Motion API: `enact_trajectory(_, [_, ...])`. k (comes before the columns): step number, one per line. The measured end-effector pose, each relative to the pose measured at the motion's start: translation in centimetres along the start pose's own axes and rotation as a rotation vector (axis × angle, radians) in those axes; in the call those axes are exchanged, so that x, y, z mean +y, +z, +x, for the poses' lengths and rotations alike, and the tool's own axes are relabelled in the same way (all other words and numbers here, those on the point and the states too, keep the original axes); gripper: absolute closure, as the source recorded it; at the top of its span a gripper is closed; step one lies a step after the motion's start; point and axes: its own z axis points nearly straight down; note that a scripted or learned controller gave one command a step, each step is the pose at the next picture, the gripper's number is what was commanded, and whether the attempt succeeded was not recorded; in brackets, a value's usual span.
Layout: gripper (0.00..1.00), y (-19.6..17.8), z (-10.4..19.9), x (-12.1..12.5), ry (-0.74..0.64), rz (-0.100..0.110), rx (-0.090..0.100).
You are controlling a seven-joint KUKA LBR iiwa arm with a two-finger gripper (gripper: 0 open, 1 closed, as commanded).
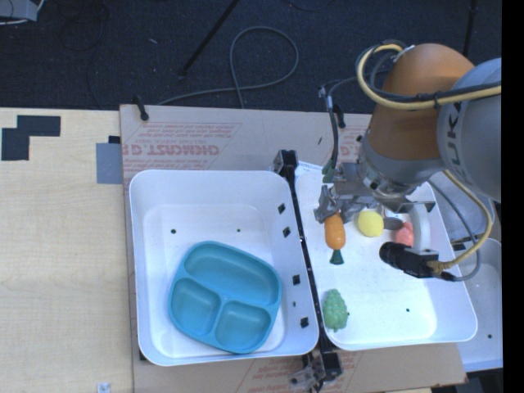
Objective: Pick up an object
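The left bin [147, 219] holds 1 blue divided tray [224, 296], lying toward its near edge with 3 compartments. In the right bin [458, 318], a green broccoli-like piece [335, 309] sits at the near left corner beside the dividing wall. Farther back, an orange carrot [334, 234] stands with its long axis running far to near, green tip pointing at the near edge. The gripper [332, 207] hangs just over the carrot's far end; whether its jaws are open or closed cannot be told. A yellow ball [370, 223] and a pink object [403, 234] lie right of the carrot.
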Motion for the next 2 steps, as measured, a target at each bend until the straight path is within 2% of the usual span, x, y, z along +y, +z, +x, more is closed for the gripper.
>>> enact_trajectory(2, [1.00,2.7,9.2,4.8,0.000,-0.001,-0.001])
